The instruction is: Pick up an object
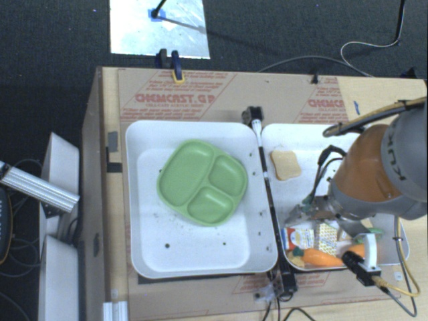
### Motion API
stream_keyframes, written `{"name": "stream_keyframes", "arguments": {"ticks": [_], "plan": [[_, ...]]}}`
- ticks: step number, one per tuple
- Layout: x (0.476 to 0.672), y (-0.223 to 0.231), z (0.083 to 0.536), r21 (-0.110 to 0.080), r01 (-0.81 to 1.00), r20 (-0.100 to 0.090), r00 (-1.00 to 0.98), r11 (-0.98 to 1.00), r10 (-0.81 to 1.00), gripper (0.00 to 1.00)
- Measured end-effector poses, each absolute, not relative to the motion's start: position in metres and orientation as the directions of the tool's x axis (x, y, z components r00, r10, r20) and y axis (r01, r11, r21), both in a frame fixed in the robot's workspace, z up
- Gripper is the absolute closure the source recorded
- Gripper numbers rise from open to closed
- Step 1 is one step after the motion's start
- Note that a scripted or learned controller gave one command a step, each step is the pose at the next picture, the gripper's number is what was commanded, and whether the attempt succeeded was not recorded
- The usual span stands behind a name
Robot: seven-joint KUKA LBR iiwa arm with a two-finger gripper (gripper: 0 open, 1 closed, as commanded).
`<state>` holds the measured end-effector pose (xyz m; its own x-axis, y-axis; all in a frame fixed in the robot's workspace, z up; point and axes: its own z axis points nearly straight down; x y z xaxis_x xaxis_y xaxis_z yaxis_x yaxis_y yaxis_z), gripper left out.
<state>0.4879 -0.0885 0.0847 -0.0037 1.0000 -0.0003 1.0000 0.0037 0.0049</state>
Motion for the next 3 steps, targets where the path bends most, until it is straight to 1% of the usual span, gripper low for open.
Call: {"name": "stream_keyframes", "arguments": {"ticks": [1,2,3], "plan": [[0.488,-0.089,0.095,0.006,1.0,0.0,-0.004,0.004,1.0,1.0],[0.488,-0.051,0.213,0.004,1.0,0.0,-0.004,0.004,1.0,1.0],[0.572,-0.085,0.233,0.003,1.0,-0.001,-0.004,0.004,1.0,1.0]]}}
